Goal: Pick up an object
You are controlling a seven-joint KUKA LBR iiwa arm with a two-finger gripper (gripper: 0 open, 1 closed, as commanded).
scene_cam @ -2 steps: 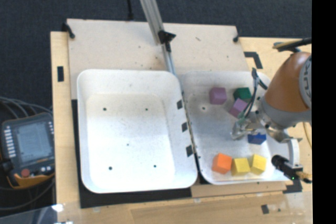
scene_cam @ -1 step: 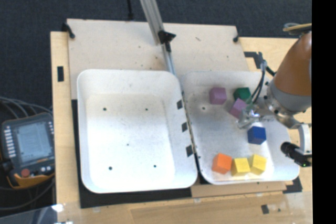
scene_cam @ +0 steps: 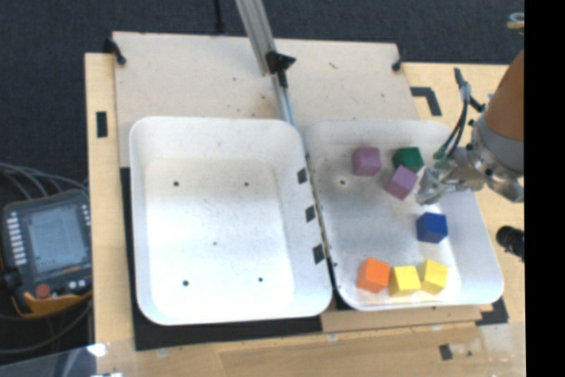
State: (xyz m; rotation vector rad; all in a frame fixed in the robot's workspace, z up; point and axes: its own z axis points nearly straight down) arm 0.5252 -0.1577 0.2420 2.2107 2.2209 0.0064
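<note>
Gripper (scene_cam: pixel 430 187) over right bin (scene_cam: pixel 340 216), beside purple cube (scene_cam: pixel 401 181).

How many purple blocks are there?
2, both in the right bin: one purple block near the back, another tilted just in front, beside the gripper. None seem hidden.
</note>
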